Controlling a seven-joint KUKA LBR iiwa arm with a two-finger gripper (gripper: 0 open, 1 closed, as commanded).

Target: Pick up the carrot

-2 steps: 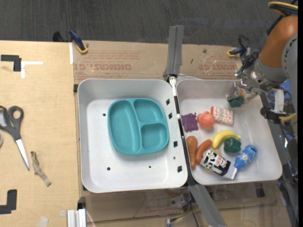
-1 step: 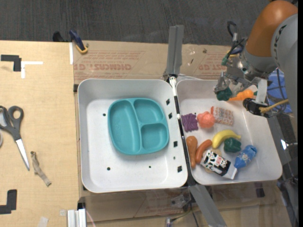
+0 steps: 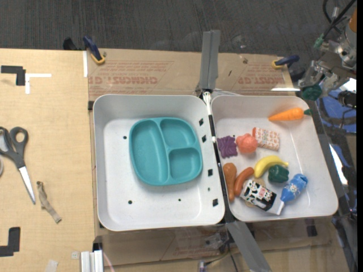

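I see my gripper [image 3: 315, 89] at the upper right, hanging just outside the far right corner of the right bin [image 3: 317, 205]; I cannot tell whether it is released or clenched from this angle. Nearest to it, just down and left, the carrot [image 3: 287, 115] lies in that corner of the bin, close to the far wall. Its long axis runs almost across the view, orange tip pointing away from the gripper and the green stem end toward it, close to the right rim. I judge the descent short, but the rim beside the stem leaves little room on that side; the open white floor in front of the carrot gives more.

Further off sit a red-and-white packet [image 3: 266, 139], a peach [image 3: 247, 143] and a purple grape bunch [image 3: 227, 146], well apart from the carrot. Beyond those, a banana [image 3: 269, 164], a milk carton [image 3: 261, 196] and a blue bottle [image 3: 294, 188]. Farthest, the left bin [image 3: 108, 169] holds a teal divided plate [image 3: 165, 151].
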